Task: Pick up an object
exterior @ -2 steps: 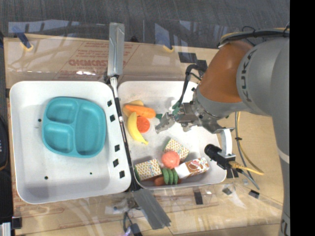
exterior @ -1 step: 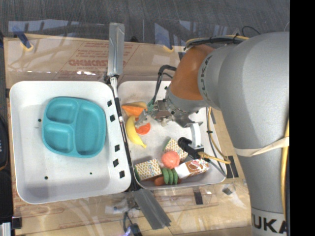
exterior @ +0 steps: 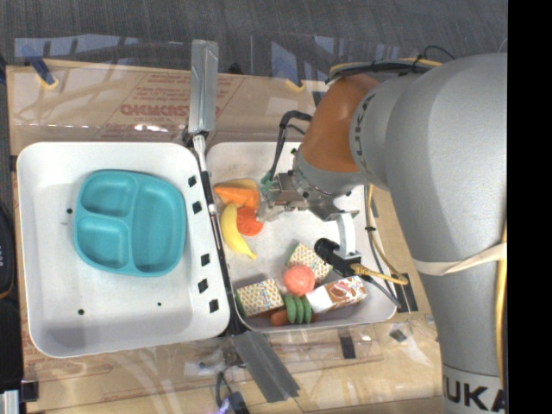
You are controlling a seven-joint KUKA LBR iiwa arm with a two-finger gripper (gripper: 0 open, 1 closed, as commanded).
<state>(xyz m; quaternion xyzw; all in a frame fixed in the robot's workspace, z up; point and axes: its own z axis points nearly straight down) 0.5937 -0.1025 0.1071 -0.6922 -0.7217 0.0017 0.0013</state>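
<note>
Arm base reads "UKA", cut off at the edge. Hand sits over the right bin's left side by the banana; can't tell its state.

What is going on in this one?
A grey KUKA arm reaches into the right bin, its gripper low over a cluster of toy food by the divider: a carrot, banana and tomato. No grasp is visible. The left bin holds a teal divided plate.
</note>
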